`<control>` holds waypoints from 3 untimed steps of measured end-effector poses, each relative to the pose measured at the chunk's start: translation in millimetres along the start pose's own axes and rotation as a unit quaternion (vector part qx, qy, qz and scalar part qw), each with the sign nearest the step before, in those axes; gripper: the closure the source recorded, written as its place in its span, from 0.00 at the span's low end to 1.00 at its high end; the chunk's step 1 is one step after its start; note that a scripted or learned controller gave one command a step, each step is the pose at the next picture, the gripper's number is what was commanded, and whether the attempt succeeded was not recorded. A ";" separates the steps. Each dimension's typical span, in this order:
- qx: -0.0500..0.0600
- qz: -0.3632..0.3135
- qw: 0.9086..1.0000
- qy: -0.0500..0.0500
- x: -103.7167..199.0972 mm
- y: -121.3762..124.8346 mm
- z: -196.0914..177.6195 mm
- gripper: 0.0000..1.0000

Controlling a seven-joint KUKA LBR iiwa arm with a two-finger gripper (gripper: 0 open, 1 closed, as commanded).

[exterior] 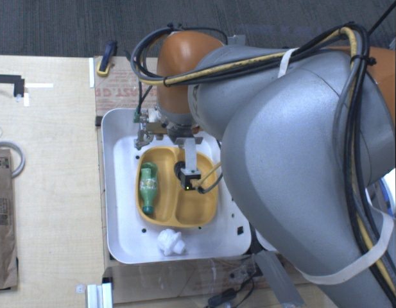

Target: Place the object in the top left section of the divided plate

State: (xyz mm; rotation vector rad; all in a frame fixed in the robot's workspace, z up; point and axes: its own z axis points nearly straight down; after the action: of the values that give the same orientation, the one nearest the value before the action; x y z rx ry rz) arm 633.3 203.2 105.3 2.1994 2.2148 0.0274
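Arm (300, 146): grey, loomed over bin (111, 191).
Gripper (151, 133): at plate (199, 210) top edge — grip state unclear.
Bottle (148, 186): in left section; likely light, stiff, slick — grasp mid-body.

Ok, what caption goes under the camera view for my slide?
Robot arm over a yellow plate with a green bottle in its left section; white wad lies in the bin.

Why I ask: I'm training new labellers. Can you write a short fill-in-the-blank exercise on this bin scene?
1. The divided plate is ___ in colour.
2. The bottle lying in the plate's left section is ___.
3. The crumpled lump beside the plate is ___, like the bin.
Missing words: yellow; green; white.
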 end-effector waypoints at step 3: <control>0.016 0.018 1.000 -0.001 25.3 -155.8 -32.3 0.00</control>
State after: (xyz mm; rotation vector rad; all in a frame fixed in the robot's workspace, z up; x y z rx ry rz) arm 476.6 227.5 133.4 2.2540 2.1904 -0.0114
